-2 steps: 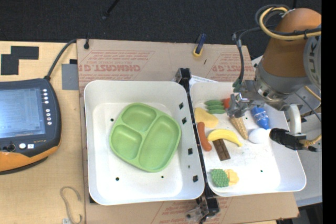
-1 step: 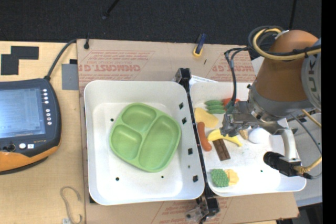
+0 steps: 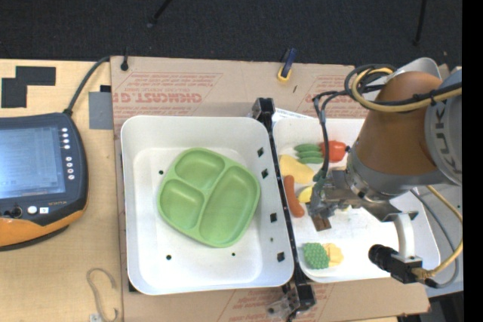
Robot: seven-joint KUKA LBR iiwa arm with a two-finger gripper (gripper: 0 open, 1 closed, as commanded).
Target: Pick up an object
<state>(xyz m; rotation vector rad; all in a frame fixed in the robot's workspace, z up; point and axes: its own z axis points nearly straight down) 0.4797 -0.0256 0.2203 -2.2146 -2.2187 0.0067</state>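
My gripper [image 3: 321, 213] hangs low over the middle of the right bin [image 3: 355, 273], reaching in from the right under the orange wrist band. Just left of it lie an orange-red sausage-shaped piece [image 3: 293, 196] and a yellow piece [image 3: 296, 169]. A green piece [image 3: 308, 152] and a red-orange piece [image 3: 335, 150] sit toward the bin's far side. Near the front edge rests a green knobbly piece on a yellow one [image 3: 320, 256]. Nothing shows between the gripper and these objects that I can call a hold.
The left bin [image 3: 143, 237] holds a green divided plate [image 3: 209, 195]. A black divider with clips [image 3: 276, 192] runs between the bins. A teach pendant [image 3: 38, 177] lies on the bench at far left. A yellow-and-blue clamp [image 3: 286, 65] sits at the cardboard's back edge.
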